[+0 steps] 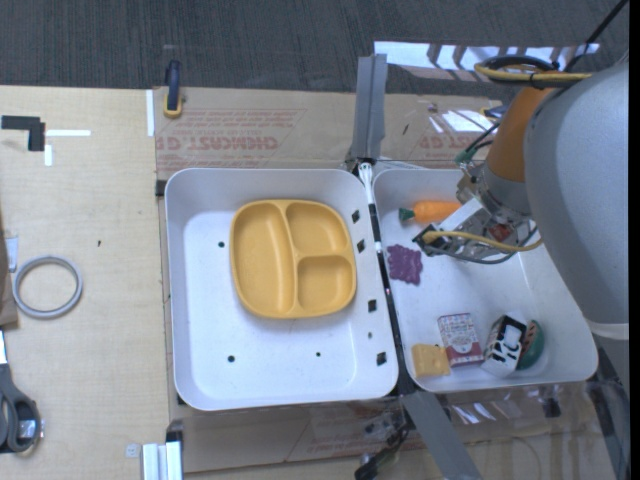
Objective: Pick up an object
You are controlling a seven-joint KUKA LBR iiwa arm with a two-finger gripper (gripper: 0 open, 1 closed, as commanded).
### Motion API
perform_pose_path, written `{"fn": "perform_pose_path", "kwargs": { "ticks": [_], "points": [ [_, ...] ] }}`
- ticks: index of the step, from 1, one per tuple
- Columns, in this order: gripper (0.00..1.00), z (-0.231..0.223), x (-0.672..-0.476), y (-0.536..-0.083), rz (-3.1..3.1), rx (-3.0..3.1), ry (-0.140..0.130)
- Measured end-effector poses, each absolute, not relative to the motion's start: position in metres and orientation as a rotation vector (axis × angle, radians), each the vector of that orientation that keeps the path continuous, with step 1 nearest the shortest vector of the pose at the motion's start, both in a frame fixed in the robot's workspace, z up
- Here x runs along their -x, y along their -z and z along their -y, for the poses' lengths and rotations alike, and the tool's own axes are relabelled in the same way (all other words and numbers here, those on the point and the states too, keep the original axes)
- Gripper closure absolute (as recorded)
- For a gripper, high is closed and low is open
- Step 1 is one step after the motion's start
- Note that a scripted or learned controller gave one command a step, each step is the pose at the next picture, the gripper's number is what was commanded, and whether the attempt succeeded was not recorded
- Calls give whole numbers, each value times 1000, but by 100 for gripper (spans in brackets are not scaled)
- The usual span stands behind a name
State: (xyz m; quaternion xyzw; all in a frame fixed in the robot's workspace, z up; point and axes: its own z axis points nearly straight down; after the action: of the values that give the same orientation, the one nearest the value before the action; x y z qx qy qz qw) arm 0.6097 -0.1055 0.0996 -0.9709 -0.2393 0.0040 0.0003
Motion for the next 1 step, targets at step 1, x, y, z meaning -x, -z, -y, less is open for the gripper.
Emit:
{"fn": "perform_pose_path", "kwargs": {
  "ticks": [1],
  "points": [
    [100, 96, -630, -91, 327, 3125, -5]
  ]
}}
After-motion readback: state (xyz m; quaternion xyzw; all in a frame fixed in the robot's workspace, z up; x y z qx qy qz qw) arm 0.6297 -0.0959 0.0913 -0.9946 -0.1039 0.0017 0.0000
